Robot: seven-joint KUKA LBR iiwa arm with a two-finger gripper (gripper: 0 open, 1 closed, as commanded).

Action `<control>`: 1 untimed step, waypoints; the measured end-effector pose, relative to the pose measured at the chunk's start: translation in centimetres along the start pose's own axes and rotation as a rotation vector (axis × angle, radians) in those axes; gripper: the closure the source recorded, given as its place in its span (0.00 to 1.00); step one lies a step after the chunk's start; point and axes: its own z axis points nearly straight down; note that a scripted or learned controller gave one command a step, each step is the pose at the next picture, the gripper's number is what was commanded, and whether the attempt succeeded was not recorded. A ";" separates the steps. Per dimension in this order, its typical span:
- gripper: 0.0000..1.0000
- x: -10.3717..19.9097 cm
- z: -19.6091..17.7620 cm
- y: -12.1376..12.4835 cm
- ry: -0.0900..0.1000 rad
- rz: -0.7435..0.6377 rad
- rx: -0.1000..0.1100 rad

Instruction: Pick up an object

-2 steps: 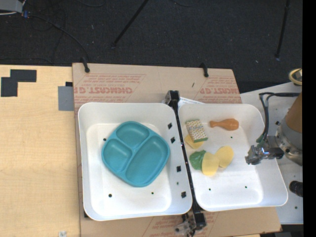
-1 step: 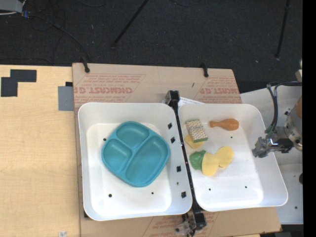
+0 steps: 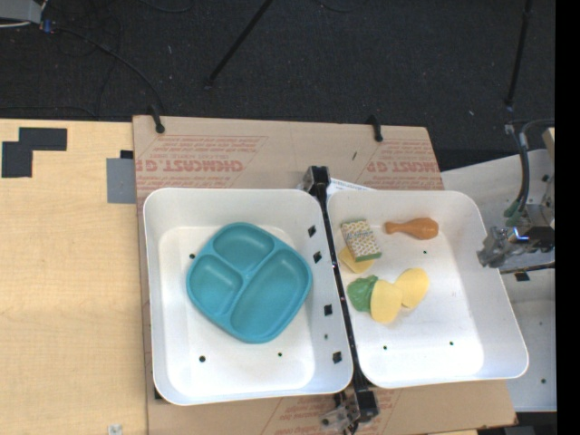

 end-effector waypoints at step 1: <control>1.00 4.6 0.1 0.3 0.003 -0.002 0.005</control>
